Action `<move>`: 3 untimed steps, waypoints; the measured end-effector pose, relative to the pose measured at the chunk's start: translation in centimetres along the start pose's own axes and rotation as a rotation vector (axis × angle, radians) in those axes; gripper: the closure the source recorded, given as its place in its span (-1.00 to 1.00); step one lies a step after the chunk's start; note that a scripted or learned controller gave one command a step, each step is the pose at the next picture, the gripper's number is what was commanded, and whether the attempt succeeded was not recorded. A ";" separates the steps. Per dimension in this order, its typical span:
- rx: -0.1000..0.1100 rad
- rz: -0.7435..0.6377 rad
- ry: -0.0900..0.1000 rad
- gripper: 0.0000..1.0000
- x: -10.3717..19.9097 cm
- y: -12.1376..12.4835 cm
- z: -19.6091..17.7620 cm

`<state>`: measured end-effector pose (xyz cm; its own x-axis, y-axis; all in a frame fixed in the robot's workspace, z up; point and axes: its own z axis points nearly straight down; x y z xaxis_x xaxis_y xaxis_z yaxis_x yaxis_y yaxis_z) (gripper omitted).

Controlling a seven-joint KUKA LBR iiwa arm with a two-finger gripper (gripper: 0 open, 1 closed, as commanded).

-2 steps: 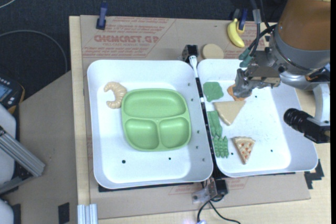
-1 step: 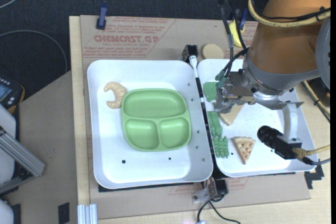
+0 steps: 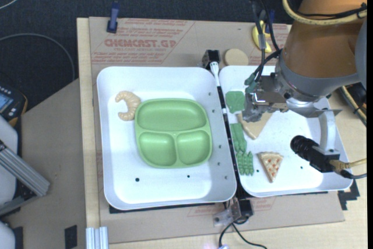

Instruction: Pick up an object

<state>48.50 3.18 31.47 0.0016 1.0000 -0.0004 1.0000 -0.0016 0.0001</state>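
Camera view had your gripper (image 3: 254, 115) low over the tan wedge-shaped piece (image 3: 252, 126) in the right white bin (image 3: 303, 182). You couldn't tell its finger state; centring before closing looked wise.

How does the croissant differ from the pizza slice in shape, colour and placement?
The croissant is a curved, pale tan crescent; the pizza slice is a flat triangle with red spots. The croissant lies in the left bin touching the green tray; the pizza slice lies in the right bin. Both are toy foods.
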 end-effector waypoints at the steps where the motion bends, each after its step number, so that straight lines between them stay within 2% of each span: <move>1: 0.007 -0.005 0.001 1.00 3.8 -0.7 4.2; 2: -0.020 0.000 0.002 1.00 0.3 -0.4 -10.7; 3: -0.005 -0.003 0.000 1.00 0.5 -0.5 -10.9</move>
<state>48.02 3.72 42.35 -0.0013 1.0000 -0.0005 1.0000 0.0013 0.0051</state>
